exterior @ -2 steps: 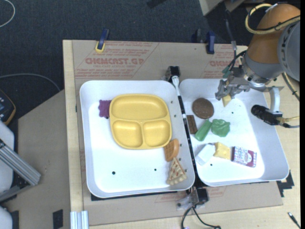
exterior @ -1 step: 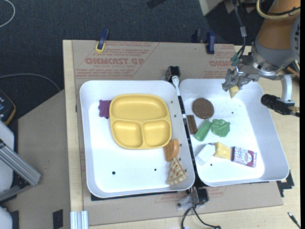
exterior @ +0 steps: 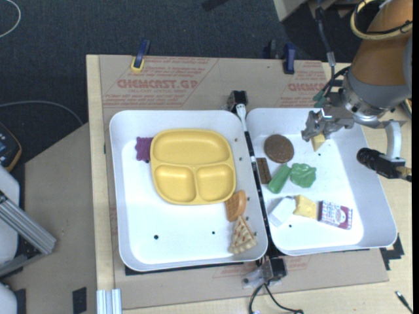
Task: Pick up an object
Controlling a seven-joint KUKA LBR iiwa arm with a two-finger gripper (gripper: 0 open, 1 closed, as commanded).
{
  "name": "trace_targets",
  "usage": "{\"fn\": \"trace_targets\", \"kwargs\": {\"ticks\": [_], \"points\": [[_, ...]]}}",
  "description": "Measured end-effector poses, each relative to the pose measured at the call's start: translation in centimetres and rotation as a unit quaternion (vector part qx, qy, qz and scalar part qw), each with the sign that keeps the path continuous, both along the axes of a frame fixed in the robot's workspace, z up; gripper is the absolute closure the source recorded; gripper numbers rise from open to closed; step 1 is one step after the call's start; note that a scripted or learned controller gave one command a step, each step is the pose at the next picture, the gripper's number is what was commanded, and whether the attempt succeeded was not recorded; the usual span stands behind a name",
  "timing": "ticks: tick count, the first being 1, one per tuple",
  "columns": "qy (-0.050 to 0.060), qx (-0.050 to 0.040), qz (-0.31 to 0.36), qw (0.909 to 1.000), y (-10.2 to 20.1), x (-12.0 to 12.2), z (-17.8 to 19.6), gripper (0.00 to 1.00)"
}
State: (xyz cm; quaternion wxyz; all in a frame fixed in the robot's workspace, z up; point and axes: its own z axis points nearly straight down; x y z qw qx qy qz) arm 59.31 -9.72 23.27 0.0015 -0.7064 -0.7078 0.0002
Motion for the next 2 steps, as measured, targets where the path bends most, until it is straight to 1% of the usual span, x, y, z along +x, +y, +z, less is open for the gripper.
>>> {"fn": "trace_targets", "kwargs": {"ticks": [1,2], "points": [[0.001,0.0000,-0.001,1.0000,1.9,-4.4,-1.4,1.00],[0.001,0.0002,-0.001,1.0000,3.6,-8.7,-1.7,1.00]]}}
